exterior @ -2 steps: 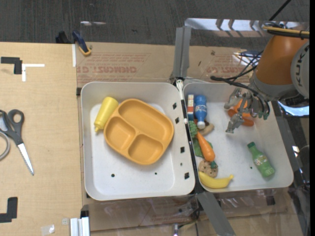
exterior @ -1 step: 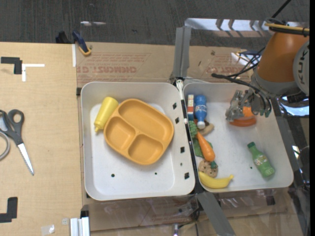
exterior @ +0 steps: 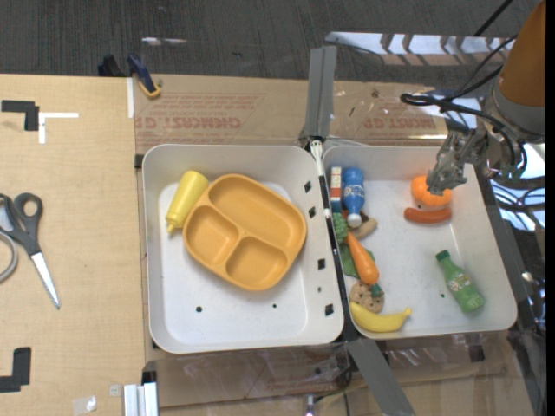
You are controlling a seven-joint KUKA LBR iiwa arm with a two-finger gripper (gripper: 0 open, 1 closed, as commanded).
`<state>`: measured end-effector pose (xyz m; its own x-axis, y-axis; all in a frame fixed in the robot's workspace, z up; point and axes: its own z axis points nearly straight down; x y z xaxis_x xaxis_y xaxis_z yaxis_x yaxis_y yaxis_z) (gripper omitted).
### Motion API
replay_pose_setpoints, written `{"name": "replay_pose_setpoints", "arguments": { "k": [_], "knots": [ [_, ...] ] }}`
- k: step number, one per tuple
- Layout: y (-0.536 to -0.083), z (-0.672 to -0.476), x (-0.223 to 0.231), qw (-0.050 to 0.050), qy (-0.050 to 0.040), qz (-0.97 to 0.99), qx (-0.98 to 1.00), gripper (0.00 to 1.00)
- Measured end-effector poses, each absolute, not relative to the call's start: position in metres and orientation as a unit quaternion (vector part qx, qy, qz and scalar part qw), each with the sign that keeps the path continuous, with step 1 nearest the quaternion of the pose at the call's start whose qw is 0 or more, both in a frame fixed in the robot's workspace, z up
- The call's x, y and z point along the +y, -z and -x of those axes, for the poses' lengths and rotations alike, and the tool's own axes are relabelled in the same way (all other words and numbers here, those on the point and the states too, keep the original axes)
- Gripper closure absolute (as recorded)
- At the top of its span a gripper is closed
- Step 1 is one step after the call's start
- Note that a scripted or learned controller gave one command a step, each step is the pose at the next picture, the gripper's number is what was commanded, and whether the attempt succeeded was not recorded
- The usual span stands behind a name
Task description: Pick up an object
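My gripper [exterior: 447, 175] hangs low over the far right part of the right bin [exterior: 499, 258]. It sits right at the top edge of an orange round toy [exterior: 428, 195] and partly hides it. Just in front of that toy lies a red sausage [exterior: 427, 216]. Nothing shows as lifted. A green bottle [exterior: 460, 282] lies nearer the front right. Along the bin's left wall are a blue bottle [exterior: 352, 188], a carrot [exterior: 363, 261], a cookie [exterior: 367, 296] and a banana [exterior: 379, 320].
The left bin [exterior: 165, 310] holds a yellow divided plate [exterior: 244, 230] and a yellow squeeze bottle [exterior: 185, 199]. Scissors [exterior: 31, 243] lie on the bench at far left. A blue clip [exterior: 144, 75] sits at the back. Cables [exterior: 520, 198] hang by the right bin's right wall.
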<state>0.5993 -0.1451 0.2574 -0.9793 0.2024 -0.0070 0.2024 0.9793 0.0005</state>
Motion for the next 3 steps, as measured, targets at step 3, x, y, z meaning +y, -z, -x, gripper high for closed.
{"name": "replay_pose_setpoints", "arguments": {
  "k": [3],
  "knots": [
    [-0.093,-0.499,-0.222,0.002,0.0004,-0.020,1.000,0.00]
  ]
}}
